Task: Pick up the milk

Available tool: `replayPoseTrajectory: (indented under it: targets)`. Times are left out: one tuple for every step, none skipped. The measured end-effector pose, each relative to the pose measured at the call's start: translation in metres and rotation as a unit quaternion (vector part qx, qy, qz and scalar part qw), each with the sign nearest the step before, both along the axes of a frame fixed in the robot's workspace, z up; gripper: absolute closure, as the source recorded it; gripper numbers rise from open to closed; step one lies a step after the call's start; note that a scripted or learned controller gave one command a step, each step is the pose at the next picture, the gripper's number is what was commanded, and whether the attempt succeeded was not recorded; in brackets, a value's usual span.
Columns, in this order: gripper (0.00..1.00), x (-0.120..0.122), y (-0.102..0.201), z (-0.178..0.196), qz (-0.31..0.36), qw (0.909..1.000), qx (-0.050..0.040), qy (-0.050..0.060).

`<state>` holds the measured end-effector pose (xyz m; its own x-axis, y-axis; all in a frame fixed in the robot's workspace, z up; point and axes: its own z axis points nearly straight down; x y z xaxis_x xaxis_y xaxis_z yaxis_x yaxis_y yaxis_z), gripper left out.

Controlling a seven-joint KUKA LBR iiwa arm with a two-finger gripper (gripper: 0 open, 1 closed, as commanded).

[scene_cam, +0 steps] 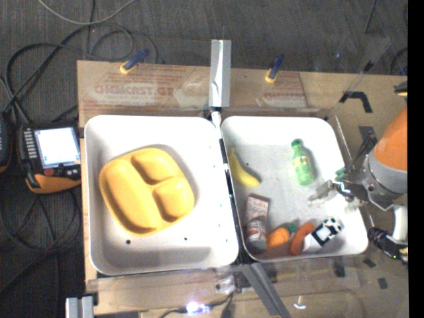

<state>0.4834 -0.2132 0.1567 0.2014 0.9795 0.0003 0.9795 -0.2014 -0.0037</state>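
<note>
The milk (pixel 327 231), a small black-and-white cow-patterned carton, lies in the right bin (pixel 278 128), down in its near right corner and close against the wall. Just to its left lie a carrot (pixel 299 236) and a second orange vegetable (pixel 281 236), then a small bottle (pixel 256 233) with a flat brown packet (pixel 258 208) above it. A banana (pixel 241 169) and a green bottle (pixel 303 163) lie farther up the bin, well apart from the carton. The left bin (pixel 93 257) carries a yellow divided plate (pixel 147 189).

The claw (pixel 329 191) hangs over the right side of the right bin, just above the milk in this view and with nothing between its fingers; whether they are spread or closed, I cannot tell (the metal parts blur together against the white floor). It appears placed there because the arm reaches in from the right and the carton sits nearest that edge. The corner likely makes the grasp awkward: the wall and the carrot crowd the carton on two sides.
</note>
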Motion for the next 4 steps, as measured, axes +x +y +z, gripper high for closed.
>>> replayPoseTrajectory:
  targets:
    - [0.00,0.000,0.000,0.000,0.000,1.0000,0.0004,0.000]
    - [0.00,0.000,0.001,-0.057,0.063,0.9980,0.0048,0.001]
    - [0.00,0.001,-0.007,-0.025,0.102,0.9948,0.0004,-0.001]
    - [0.00,0.001,-0.009,0.002,0.140,0.9902,0.0003,-0.002]
